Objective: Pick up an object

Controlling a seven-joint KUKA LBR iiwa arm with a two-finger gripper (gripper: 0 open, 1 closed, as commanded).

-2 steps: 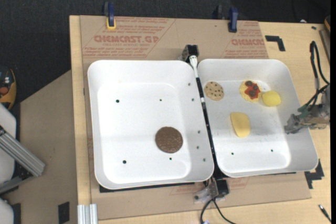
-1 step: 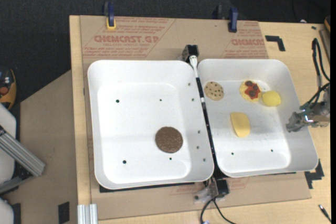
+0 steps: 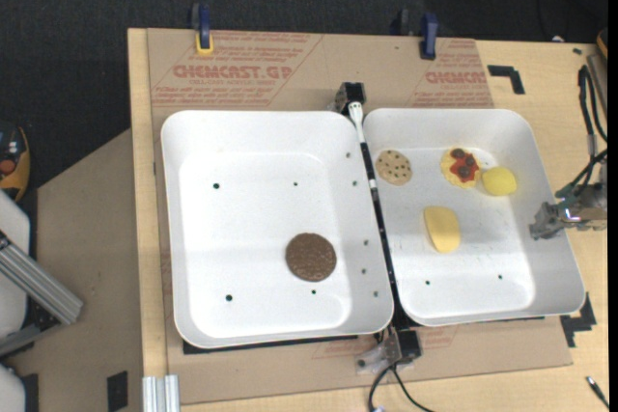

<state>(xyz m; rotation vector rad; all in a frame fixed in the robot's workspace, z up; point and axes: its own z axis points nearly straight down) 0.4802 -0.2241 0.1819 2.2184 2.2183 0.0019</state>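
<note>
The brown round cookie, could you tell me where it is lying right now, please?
The brown round cookie lies alone in the left bin, toward its near right part, across the divide from the yellow block in the right bin.

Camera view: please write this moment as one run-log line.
pincer: right bin's right rim, holding nothing | right bin: cookie, pizza piece, lemon, yellow block | left bin: brown disc

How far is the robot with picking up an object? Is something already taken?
Nothing looks picked yet. The brown cookie lies in the left bin; the chip cookie, yellow block, lemon-like piece and topped round piece lie in the right bin. The gripper sits at that bin's right rim. Reaching, grasping and lifting remain.
</note>
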